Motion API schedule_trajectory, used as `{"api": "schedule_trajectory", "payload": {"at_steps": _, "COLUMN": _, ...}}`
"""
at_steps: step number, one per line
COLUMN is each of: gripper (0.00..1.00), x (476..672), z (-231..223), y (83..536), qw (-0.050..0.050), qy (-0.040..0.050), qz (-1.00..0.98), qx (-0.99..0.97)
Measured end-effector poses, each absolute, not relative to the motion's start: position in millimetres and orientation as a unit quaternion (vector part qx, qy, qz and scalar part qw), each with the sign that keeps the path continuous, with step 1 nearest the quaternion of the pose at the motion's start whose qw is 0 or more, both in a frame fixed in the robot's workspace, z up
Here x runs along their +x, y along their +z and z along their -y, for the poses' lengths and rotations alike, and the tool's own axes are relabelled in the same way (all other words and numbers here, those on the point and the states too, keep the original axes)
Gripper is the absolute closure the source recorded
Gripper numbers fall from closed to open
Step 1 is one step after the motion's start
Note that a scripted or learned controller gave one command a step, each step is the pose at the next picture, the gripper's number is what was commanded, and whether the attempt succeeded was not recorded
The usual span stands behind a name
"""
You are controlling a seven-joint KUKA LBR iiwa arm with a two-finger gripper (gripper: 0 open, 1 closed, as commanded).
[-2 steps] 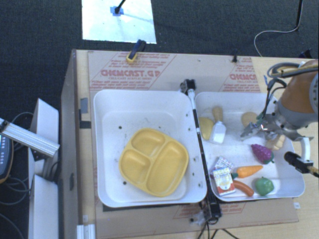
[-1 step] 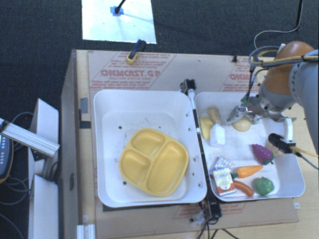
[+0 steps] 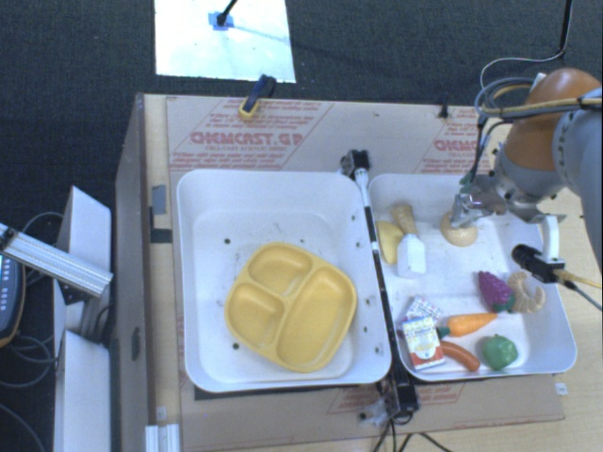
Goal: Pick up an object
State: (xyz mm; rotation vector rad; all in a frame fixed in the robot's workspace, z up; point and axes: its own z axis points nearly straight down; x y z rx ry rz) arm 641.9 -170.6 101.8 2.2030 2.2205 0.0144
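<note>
Nearest to the camera, by the front wall of the right bin (image 3: 439, 277): small carton (image 3: 421, 339), red sausage (image 3: 459, 355) and green pepper (image 3: 498, 351), close together. Just behind them, orange carrot (image 3: 468, 324). Further back, purple piece (image 3: 493, 290) next to pale ring (image 3: 526, 292), seemingly touching. Near the left wall of the same bin: yellow piece (image 3: 388, 241), white bottle (image 3: 411, 254) and tan piece (image 3: 404, 218), all near each other. At the back of the right bin, round beige piece (image 3: 460, 233), lying on the floor of the bin. Directly above it and very close, gripper (image 3: 464, 213), reaching in from the right. Spread or pressed together: not possible to tell. In the left bin (image 3: 207, 252), yellow divided plate (image 3: 290, 304), lying flat.
</note>
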Motion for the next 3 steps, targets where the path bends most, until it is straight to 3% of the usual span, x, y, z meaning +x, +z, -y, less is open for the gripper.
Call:
{"api": "schedule_trajectory", "payload": {"at_steps": 1, "gripper": 1.0, "x": 579.3, "z": 178, "y": 85, "qw": 0.002, "qy": 0.0004, "qz": -0.708, "qx": 0.706}}
{"api": "schedule_trajectory", "payload": {"at_steps": 2, "gripper": 0.0, "x": 579.2, "z": 178, "y": 85, "qw": 0.001, "qy": 0.0007, "qz": -0.708, "qx": 0.707}}
{"api": "schedule_trajectory", "payload": {"at_steps": 3, "gripper": 0.0, "x": 611.3, "z": 180, "y": 136, "qw": 0.002, "qy": 0.0009, "qz": -0.709, "qx": 0.706}}
